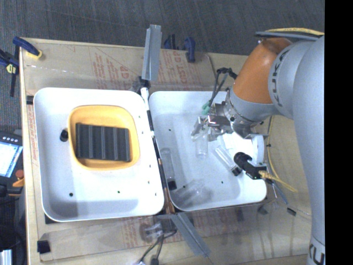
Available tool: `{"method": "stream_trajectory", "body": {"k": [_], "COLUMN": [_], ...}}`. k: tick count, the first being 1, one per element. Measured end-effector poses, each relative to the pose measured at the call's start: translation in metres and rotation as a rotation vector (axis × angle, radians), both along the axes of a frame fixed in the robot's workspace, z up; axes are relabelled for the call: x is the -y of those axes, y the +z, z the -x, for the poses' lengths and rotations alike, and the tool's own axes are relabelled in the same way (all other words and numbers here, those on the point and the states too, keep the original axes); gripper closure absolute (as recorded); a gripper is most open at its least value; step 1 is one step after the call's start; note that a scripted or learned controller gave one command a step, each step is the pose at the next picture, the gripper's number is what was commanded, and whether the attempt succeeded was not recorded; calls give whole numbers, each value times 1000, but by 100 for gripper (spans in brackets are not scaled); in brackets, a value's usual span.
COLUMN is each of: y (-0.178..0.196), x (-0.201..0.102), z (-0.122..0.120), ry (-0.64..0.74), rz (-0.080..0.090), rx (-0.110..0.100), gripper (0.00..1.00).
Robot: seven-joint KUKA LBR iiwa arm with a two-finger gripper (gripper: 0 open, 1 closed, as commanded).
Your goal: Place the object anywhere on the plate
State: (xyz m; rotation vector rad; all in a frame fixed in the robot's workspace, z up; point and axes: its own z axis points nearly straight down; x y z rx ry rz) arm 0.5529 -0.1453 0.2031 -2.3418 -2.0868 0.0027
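A yellow plate (83,116) lies in the left bin (55,192). A dark ribbed rectangular block (103,142) rests on its middle. My gripper (204,130) hangs over the middle of the right bin (182,112), well to the right of the plate. Nothing can be made out in the gripper against the white floor. A clear, glassy object (194,192) lies near the right bin's front wall, below and left of the gripper. Another clear, slim piece (167,165) lies along that bin's left wall.
A small black item (64,135) sits on the left bin's floor just left of the plate. A black connector (246,165) and yellow cable (276,180) hang from the wrist over the right bin's right side. A raised rim divides the bins (153,142).
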Motion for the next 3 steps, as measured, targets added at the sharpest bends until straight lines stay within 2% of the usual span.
{"method": "stream_trajectory", "body": {"k": [1, 2, 3], "y": [15, -13, -12], "x": [-70, -148, -148], "z": [-46, -63, -63], "ry": [241, 364, 364], "rz": [2, 0, 0], "rx": [4, -1, -1], "gripper": [100, 100, 0]}}
